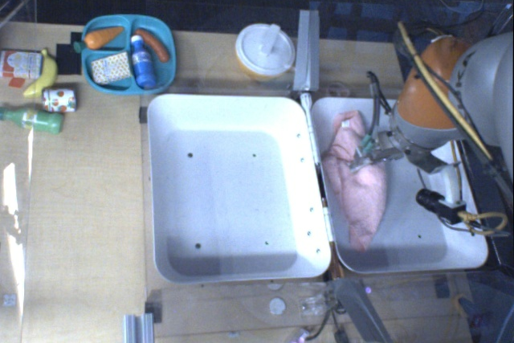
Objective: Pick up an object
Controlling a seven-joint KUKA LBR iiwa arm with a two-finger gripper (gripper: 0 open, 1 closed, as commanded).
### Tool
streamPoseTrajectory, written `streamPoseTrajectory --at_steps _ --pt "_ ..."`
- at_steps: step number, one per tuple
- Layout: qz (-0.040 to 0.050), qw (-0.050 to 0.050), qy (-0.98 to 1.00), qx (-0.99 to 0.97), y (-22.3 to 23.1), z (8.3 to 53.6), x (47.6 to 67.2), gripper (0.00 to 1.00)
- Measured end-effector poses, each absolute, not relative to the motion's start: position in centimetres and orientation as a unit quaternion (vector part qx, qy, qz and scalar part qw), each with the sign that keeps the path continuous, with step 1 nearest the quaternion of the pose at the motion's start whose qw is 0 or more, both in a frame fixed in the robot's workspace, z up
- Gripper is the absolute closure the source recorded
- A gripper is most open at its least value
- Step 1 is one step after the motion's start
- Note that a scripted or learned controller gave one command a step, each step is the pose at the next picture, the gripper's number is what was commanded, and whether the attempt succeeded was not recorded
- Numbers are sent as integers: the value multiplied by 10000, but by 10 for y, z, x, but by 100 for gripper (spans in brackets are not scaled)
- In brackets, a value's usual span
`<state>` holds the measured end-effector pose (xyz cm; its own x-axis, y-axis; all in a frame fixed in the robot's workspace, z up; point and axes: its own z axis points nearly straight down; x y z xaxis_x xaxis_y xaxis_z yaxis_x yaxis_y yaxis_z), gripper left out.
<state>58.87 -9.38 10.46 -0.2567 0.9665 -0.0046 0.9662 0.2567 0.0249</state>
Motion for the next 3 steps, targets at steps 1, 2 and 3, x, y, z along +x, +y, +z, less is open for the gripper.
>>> streamPoseTrajectory --at_steps 1,2,3 --pt "14 22 8240 5665 -69 186 632 100" --pt "11 21 8240 5665 -69 185 632 0" --pt "38 78 8365 5479 -120 91 648 0"
